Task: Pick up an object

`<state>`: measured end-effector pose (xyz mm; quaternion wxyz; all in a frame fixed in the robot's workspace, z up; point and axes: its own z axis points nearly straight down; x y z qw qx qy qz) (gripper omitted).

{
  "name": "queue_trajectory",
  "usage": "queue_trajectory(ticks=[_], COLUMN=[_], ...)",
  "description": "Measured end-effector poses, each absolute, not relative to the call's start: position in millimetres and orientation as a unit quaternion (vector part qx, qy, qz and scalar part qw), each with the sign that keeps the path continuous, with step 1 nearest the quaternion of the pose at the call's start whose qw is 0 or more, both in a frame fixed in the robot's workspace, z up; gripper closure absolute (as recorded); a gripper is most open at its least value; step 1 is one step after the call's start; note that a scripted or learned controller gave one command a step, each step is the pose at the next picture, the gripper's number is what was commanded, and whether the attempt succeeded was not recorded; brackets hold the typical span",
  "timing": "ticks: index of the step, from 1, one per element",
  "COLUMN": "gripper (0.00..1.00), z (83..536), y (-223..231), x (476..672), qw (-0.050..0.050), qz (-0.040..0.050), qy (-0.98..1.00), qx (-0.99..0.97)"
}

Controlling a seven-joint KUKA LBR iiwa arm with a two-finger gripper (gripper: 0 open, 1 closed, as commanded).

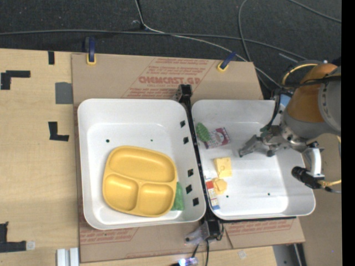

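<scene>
A yellow divided tray (140,180) fills the left bin (89,148), half hiding something green (178,197) at its right edge. In the right bin (299,206), small yellow pieces (222,167) lie near the divider, apart from the gripper (248,148), whose jaw state cannot be told; a crumpled wrapper (213,136) lies just beyond, its print illegible.

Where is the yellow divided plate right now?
The yellow divided plate lies in the left bin, toward its front, with a green item tucked at its right edge by the divider.
</scene>
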<state>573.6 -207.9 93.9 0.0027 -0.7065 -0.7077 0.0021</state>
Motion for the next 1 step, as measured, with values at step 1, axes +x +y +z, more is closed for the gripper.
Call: queue_trajectory(ticks=[1], gripper=[1.0], z=[107.9], y=[-207.9], x=[575.0], qw=[0.001], qz=[0.0008], qy=[-0.708], qx=[-0.706])
